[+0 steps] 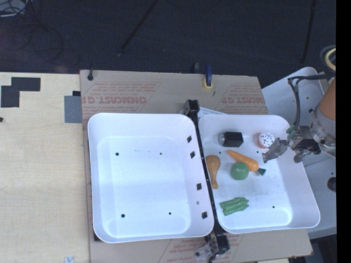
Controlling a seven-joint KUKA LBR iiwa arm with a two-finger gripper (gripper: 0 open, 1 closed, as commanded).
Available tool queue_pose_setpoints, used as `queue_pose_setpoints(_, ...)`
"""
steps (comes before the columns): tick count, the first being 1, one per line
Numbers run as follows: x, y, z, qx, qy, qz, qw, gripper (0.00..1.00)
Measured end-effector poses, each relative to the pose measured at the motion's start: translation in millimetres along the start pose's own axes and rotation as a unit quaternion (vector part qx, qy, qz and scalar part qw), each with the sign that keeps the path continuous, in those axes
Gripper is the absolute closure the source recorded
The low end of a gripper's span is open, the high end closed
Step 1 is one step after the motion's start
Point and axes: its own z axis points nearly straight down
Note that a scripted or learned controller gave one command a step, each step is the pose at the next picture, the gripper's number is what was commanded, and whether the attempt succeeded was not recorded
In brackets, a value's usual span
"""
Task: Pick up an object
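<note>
Seen from above, the gripper point(286, 151) hovers with fingers spread and nothing between them at the right bin's point(299, 215) right edge. The nearest object, an orange carrot point(243, 159), lies just to its left, its long axis slanting down toward the fingers, beside a green ball point(239, 171)

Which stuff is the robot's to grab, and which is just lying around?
For the job:
gripper
carrot
green ball
black block
spotted white ball
tan drumstick toy
green pod toy
right bin

Just lying about:
left bin
blue clamp
cardboard sheet
</note>
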Motion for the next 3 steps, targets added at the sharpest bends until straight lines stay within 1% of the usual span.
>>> queue_pose_setpoints(1, -35, 75, -21, -0.003, -0.002, -0.002, 1.0, 0.0)
queue_pose_setpoints(2, -49, 43, 119, 0.008, 0.003, 0.001, 1.0, 0.0)
queue_pose_setpoints(3, 27, 100, 147, 0.0, 0.002, -0.004, 1.0, 0.0)
